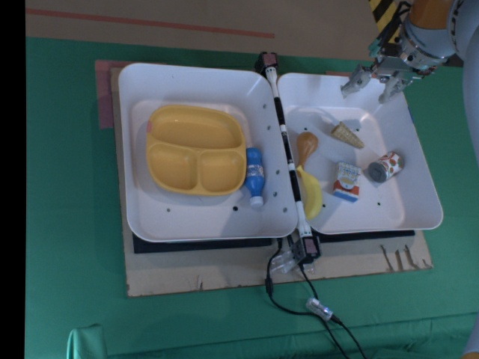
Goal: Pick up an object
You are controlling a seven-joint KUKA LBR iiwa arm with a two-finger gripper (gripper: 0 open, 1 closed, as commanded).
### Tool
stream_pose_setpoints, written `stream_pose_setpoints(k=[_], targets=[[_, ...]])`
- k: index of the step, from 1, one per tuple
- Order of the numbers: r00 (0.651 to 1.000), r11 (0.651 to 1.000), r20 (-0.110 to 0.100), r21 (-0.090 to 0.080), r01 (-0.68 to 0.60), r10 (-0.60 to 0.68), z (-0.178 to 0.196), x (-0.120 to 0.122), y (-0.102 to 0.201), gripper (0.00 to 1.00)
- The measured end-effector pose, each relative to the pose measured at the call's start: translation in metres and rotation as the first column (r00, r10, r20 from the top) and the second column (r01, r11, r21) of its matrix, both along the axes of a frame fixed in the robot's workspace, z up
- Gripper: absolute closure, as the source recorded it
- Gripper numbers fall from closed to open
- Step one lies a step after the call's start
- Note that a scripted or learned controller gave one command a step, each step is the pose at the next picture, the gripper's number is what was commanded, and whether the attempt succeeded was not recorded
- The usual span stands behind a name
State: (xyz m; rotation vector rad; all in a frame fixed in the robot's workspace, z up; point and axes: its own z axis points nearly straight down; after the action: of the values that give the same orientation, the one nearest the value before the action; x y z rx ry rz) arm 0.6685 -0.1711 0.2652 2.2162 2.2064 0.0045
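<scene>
With nothing grasped yet, the gripper (372, 83) hovers, fingers spread and apparently empty, over the right bin's (419, 200) far rim, so next it must descend on something, likeliest the cone (347, 134) just below it.

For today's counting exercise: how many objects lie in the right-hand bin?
5: drumstick and banana by the divider, cone near the middle, small carton towards the front, can on the right. None looks hidden.
</scene>
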Motion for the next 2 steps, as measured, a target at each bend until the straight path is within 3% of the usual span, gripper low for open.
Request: stream_pose_setpoints(k=[1, 2], targets=[[1.000, 1.000, -0.014, -0.003, 0.000, 0.000, -0.076, 0.024, 0.019, 0.00], [1.000, 1.000, 0.000, -0.002, 0.003, -0.003, -0.078, -0.027, 0.009, 0.00]])
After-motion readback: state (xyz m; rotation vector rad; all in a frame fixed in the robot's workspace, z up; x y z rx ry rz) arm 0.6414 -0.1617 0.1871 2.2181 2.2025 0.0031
